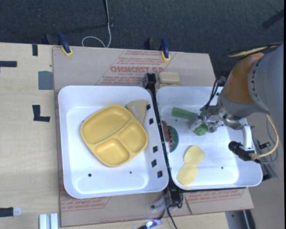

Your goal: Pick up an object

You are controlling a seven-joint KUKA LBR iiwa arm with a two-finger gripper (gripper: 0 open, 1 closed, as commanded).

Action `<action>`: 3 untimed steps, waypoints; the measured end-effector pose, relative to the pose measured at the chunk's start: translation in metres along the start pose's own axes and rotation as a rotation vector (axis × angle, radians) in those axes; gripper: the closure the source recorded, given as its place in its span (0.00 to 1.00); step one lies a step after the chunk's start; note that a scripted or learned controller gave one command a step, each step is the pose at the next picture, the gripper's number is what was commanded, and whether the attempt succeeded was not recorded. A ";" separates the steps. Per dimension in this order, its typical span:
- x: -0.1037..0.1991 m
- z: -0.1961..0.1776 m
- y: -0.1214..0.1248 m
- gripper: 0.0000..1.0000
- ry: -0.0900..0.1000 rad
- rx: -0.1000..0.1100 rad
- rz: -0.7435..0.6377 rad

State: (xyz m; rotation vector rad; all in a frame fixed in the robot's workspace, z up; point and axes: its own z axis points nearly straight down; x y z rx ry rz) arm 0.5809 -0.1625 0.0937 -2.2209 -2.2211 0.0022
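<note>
Bins number two on this bench, both shallow and white, side by side on a brown cardboard sheet (133, 66). Nearest the camera in the right bin (229, 178) lie two pale yellow pieces, one (187, 174) close to the front wall and the other (194, 153) touching it just behind. Farther back, a dark green-rimmed item (171, 137) sits against the divider, and one green stick-shaped object (183, 113) lies near the bin's rear. A small green lump (200, 130) rests directly under the gripper (207, 123), which is lowered into the right bin beside that stick; whether its grasp is wide, narrow or closed on anything cannot be told. The left bin (74, 175) holds one yellow three-compartment tray (114, 135), with one beige wedge (139, 108) at its far corner. Beyond the bins, one tan block (169, 78) rests on the cardboard.
</note>
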 end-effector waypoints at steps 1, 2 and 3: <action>0.042 0.009 0.015 0.00 -0.001 -0.003 -0.004; 0.041 -0.003 0.016 1.00 0.002 -0.004 -0.003; 0.112 -0.110 -0.010 1.00 0.003 -0.008 -0.008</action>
